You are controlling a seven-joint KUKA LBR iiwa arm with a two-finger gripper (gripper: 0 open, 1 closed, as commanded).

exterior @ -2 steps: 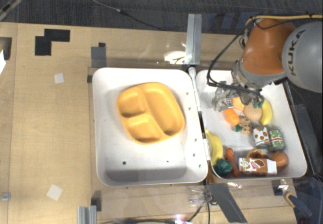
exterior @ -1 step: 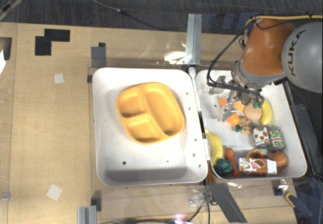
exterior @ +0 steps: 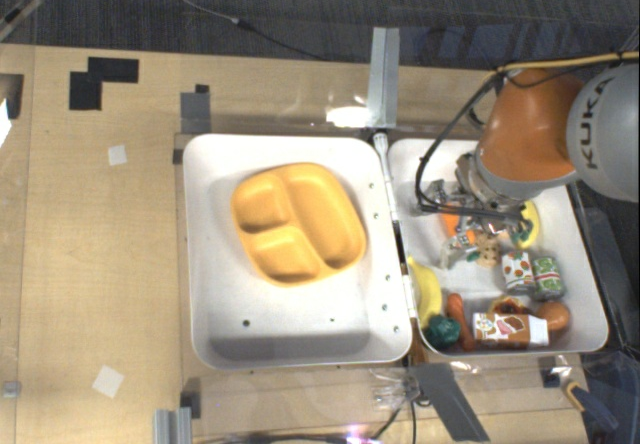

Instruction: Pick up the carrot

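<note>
The arm's orange band and wrist (exterior: pixel 525 137) hang over the upper part of the right bin (exterior: pixel 592 327). The gripper (exterior: pixel 478 244) points down into the bin's middle, among the toys. A small orange shape, which looks like the carrot (exterior: pixel 451 225), pokes out at the gripper's left side, mostly covered by the wrist. I cannot make out whether anything sits inside the gripper.
The left bin (exterior: pixel 215 332) holds a yellow divided plate (exterior: pixel 296 222). In the right bin lie a banana (exterior: pixel 428 290), a green item (exterior: pixel 444 331), a red-orange stick (exterior: pixel 457 308), a sauce bottle (exterior: pixel 510 328), a small can (exterior: pixel 532 272) and a yellow piece (exterior: pixel 530 225).
</note>
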